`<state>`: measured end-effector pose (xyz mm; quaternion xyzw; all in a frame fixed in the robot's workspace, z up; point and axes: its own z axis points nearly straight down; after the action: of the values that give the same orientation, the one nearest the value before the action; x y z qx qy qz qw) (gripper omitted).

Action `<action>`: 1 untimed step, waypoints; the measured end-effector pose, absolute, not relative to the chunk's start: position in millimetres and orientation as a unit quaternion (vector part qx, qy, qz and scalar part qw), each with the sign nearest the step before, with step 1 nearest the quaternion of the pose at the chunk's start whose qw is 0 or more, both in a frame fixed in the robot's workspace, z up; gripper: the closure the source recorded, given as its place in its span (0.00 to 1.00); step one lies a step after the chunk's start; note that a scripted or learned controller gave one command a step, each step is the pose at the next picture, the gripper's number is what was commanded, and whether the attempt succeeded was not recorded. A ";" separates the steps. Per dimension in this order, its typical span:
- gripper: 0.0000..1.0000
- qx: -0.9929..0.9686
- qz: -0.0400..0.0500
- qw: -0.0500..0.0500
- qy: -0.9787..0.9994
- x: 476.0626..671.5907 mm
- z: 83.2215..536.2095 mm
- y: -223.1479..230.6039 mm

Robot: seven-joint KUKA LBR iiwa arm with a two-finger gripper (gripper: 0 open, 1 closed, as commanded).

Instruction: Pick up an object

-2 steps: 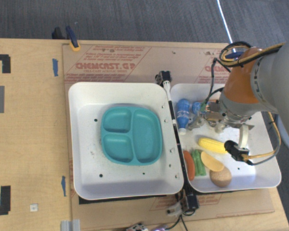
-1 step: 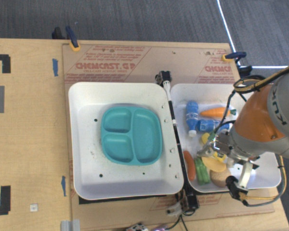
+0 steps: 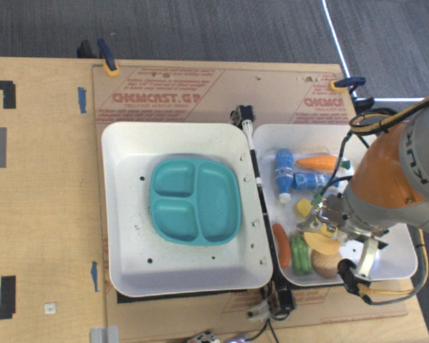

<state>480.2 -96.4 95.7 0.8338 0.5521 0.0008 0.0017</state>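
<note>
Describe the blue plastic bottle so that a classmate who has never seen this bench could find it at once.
Find the right-hand shallow white bin. Near its upper left corner lies the small blue plastic bottle with a white cap, beside an orange carrot-shaped toy. It alone combines a blue body with a white cap.

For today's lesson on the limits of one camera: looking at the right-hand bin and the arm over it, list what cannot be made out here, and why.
- Gripper: whether its fingers are open or shut, camera view; the wrist covers them from above.
- Yellow item: its full shape, partly under the gripper.
- Right bin: its right side, hidden by the arm.
- Blue bottle: label too small to read.
</note>
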 end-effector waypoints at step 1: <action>1.00 0.912 0.000 0.000 0.410 479.6 184.4 -69.6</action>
<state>479.6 -69.6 184.4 0.9119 0.4105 0.0000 -0.0004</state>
